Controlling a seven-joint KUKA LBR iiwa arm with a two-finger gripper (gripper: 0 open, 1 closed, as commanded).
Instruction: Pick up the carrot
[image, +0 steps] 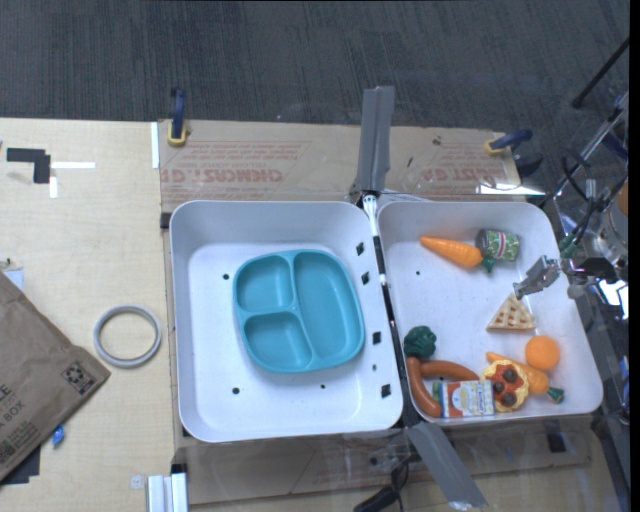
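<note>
The carrot (452, 250), orange with a green top, lies on its side in the far part of the right bin (440, 300), its leafy end pointing right toward a small green can (498, 244). My gripper (538, 277) hangs at the bin's right wall, to the right of the carrot and a little nearer the camera, just above a tan triangular sandwich wedge (511, 315). Nothing shows in the gripper. A gap of bare bin floor lies between it and the carrot.
Crowded in the right bin's near corner are an orange (541, 352), a pizza slice (505, 383), a hot dog (432, 382), broccoli (419, 341) and a juice carton (466, 398). The left bin (200, 300) holds a teal divided plate (298, 308). A tape roll (127, 334) lies on the bench at left.
</note>
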